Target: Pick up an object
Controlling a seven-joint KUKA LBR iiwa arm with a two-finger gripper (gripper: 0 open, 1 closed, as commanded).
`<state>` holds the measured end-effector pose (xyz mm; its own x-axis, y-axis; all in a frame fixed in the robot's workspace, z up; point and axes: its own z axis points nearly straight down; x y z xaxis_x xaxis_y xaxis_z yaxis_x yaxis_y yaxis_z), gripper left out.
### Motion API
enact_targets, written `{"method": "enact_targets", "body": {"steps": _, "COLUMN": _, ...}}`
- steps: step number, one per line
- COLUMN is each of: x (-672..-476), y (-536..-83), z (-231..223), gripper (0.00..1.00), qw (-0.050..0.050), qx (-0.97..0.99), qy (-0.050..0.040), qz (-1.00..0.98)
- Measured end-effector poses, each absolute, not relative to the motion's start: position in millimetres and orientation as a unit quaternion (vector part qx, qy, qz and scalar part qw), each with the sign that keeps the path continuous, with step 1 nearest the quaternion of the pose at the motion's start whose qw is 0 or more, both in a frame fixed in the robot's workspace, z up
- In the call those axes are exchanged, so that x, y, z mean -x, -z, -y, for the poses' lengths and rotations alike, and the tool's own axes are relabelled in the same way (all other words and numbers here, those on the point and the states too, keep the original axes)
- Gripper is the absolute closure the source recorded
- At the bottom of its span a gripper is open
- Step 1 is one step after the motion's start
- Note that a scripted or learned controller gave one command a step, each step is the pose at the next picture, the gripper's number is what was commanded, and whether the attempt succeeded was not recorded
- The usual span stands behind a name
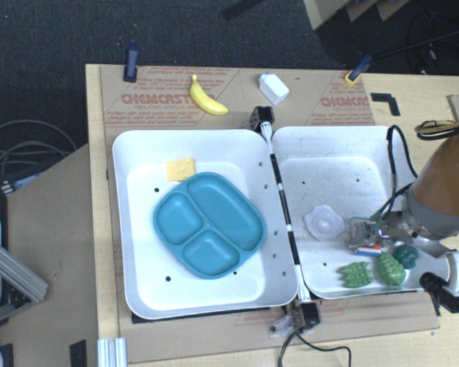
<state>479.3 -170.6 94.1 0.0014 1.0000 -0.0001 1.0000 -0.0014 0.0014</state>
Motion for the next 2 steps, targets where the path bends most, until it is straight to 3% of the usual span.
{"method": "enact_targets", "body": {"steps": 1, "x": -517.9, "y": -224, "z": 136, "gripper": 1.00, "qw": 0.001, "qx": -0.707, "qy": -0.0010, "qz": -0.708}}
{"method": "enact_targets", "body": {"steps": 2, "x": -513.7, "y": -229, "z": 63, "gripper": 1.00, "qw": -0.001, "qx": -0.707, "qy": 0.0002, "qz": -0.707}}
